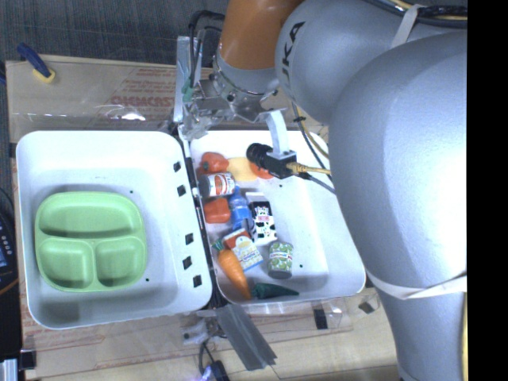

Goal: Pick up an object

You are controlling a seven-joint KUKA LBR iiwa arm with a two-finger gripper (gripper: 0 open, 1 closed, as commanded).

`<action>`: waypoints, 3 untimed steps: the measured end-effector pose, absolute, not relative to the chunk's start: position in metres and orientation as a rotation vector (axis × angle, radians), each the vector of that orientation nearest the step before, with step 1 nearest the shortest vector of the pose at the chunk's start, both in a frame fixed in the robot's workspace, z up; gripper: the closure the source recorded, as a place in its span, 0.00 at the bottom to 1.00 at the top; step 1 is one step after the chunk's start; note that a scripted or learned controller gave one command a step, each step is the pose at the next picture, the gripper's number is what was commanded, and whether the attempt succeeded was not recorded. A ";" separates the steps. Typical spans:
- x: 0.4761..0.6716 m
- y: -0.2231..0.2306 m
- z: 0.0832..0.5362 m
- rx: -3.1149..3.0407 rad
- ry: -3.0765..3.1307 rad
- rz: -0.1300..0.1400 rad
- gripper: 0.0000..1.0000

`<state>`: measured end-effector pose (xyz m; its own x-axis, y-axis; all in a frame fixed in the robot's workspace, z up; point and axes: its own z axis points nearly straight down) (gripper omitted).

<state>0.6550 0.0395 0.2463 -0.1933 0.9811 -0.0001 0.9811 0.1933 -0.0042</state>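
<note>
the hand (193, 105) sits above the far edge of the right bin (333, 236), and i cannot tell its state. the toy foods, like the carrot (232, 270) and the small can (280, 258), lie in this bin, so picking is not yet done. the green tray (90, 240) is in the left bin (48, 153)

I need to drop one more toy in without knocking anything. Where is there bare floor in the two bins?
Left bin: bare floor around the green divided tray, widest behind it. Right bin: bare strip between the green can and the right wall. Crowded: its left side, from the tomato down to the carrot.
</note>
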 end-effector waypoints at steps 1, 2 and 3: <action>0.657 -0.041 0.280 -1.973 -2.441 0.007 1.00; 0.655 0.068 0.278 -1.865 -2.524 0.006 1.00; 0.631 0.148 0.277 -1.875 -2.514 0.012 1.00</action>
